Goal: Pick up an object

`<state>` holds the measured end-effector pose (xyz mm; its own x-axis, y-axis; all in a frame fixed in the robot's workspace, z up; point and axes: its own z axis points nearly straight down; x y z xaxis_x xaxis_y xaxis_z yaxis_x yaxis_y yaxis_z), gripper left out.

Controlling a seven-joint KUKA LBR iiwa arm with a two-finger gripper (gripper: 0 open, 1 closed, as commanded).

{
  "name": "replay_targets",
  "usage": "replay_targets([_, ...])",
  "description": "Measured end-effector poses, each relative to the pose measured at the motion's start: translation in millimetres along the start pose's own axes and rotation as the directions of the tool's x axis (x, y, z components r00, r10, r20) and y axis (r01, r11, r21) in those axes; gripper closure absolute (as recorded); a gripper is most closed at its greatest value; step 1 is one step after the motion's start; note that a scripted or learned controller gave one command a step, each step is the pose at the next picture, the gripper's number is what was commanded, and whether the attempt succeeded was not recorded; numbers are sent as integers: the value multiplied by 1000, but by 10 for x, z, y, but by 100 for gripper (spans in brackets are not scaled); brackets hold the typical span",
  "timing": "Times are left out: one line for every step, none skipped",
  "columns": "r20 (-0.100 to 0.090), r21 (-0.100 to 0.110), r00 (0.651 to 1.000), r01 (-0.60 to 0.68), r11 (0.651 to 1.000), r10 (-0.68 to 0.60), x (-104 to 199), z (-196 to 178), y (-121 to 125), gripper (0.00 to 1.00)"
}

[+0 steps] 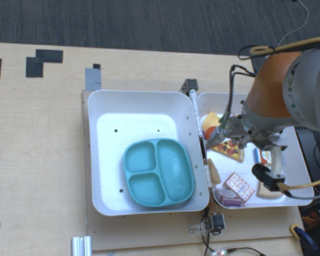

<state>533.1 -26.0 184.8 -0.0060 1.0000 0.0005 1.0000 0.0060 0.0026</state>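
Observation:
My gripper [217, 135] hangs low over the left part of the right bin [304, 196], under the grey and orange arm [277, 89]. Just below it lies a flat toy pizza slice [231, 150], yellow with red spots. A red and yellow toy [209, 122] lies beside the gripper at the bin's left wall. Nearer the front are a tan stick [214, 171], a pink checkered box [239, 185] and a purple piece [229, 199]. The arm hides much of the bin's middle and back.
The left bin [104, 143] holds a teal divided plate [159, 172]. In the right bin, a white, blue and red packet [265, 157] and a tan block [267, 191] lie near a black cable fitting [266, 176]. Cables trail at the bench's right.

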Motion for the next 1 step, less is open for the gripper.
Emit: replay_targets([2,-6,1000,-3,1000,3,-864,931,289,0])
